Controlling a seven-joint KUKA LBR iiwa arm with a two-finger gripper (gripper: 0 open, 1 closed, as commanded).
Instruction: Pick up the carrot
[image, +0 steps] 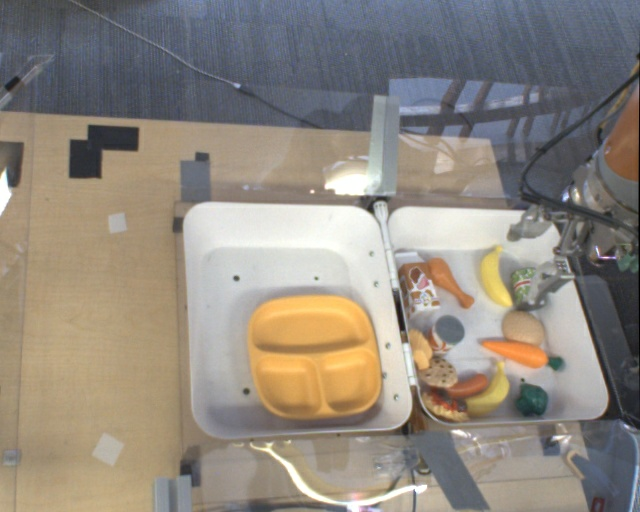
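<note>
Looking down on the bench, you have two white bins side by side. The left bin (215, 300) holds a yellow divided tray (314, 354), set toward the near right corner, with bare floor along its far and left sides. The right bin (450, 230) is crowded: its far strip is bare, everything else sits in the middle and near half.

The carrot (516, 352) lies on its side in the right bin, toward the right wall, near the front. It is bright orange, tapering to a point at its left end, with a dark green stub at its right end, close to the bin's right rim. A tan egg-shaped piece (523, 327) sits just behind it, touching or nearly so. A green broccoli piece (532, 400) lies in front, a little apart. A banana (491, 392) and a sausage (470, 385) lie to the front left. Some bare floor shows to the carrot's left, between it and a grey disc (449, 328).

Farther back you see a second banana (493, 276), a drumstick (447, 280) and a green can (524, 284).

The gripper (550, 284) hangs over the bin's right side, beside the can, well behind the carrot. You cannot tell how far its fingers are spread; nothing is visibly held.
</note>
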